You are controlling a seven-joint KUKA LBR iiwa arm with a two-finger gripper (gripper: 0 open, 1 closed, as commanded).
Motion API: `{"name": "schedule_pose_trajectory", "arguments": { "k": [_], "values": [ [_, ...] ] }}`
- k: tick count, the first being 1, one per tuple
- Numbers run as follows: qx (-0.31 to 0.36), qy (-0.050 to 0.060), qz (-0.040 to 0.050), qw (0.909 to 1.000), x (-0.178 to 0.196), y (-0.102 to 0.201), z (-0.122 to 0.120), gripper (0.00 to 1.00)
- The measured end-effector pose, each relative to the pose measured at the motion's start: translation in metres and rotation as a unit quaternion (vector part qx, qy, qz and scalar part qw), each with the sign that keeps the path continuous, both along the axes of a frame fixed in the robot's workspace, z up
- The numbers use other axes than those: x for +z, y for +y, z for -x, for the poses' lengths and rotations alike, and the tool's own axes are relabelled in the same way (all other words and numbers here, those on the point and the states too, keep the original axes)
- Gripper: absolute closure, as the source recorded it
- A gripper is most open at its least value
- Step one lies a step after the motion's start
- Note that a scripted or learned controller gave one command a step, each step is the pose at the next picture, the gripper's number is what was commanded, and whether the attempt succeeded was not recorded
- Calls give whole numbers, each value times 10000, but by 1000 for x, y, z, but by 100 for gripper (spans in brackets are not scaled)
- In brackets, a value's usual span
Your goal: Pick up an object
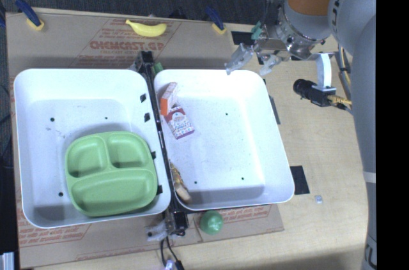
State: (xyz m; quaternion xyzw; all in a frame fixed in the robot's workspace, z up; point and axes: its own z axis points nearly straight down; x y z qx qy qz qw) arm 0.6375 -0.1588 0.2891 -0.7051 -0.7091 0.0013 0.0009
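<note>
We look down on a pale bench (319, 154) with a cardboard sheet (108, 42) under two shallow white bins, dark carpet beyond the far edge. The likeliest thing to pick is the small red-and-white carton (176, 114), lying in the right bin (255, 154) close to its left wall, toward the far left corner. Nearer the same wall's front end lies a small tan object (179, 187) we cannot identify. The left bin (38, 109) carries a green divided tray (112, 172) in its front half. Outside the bins, a yellow banana (147, 27) rests on the cardboard's far edge and a green ball (211, 221) sits just before the right bin's front rim.

The gripper (246, 61) hangs above the right bin's far right corner, its clear fingers spread apart and holding nothing. We judge this the approach step: the next move calls for travel across the bin to the carton, then a descent with room kept from the wall.
</note>
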Motion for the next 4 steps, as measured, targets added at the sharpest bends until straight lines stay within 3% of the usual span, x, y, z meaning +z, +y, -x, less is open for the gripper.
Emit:
{"name": "schedule_pose_trajectory", "arguments": {
  "k": [1, 2, 3, 4],
  "values": [
    [9, 17, -4, 10000, -195, -2, -18, 0],
    [29, 5, -2, 10000, -182, -1, -20, 100],
    [-11, -10, -3, 10000, -103, 10, 48, 100],
    [12, 4, -1, 10000, -99, 67, 92, 100]
  ]
}}
